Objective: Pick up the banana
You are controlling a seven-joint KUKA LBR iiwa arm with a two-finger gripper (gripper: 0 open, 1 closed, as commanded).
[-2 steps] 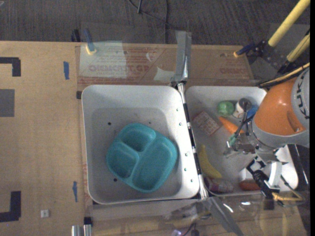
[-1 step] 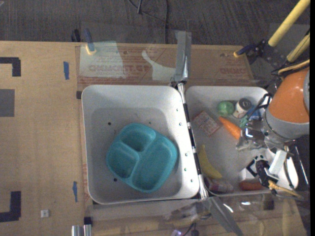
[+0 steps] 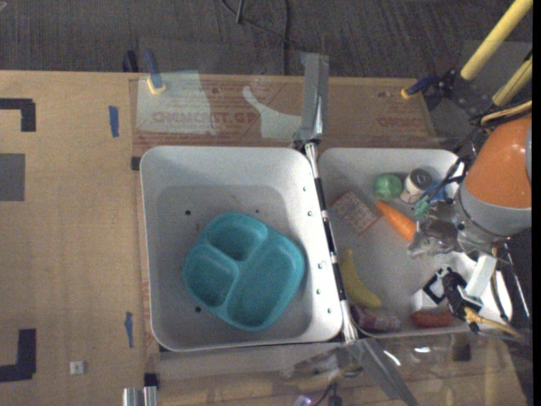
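I see the tool [image 3: 433, 242] low over the right bin [image 3: 338, 172], near its right wall, under the arm's orange band [image 3: 500, 172]; the view is too cluttered there for me to tell how wide the tool stands, and I see nothing in its hold. Taking the right bin as landmark: an orange carrot [image 3: 396, 219] lies just left of the tool, its tip pointing toward the bin's upper left. Above the carrot sit a green ball [image 3: 388, 184] and a small white container [image 3: 417, 183], side by side near the bin's far wall. A patterned flat packet [image 3: 357, 211] lies left of the carrot. The banana [image 3: 357, 284] lies against the bin's left wall, toward the near corner, well apart from the tool. A dark purplish item [image 3: 376, 318] lies just below the banana, and a red item [image 3: 433, 318] lies along the near wall. The left bin [image 3: 169, 172], adjoining on the counter [image 3: 68, 227], holds a teal divided plate [image 3: 243, 271].
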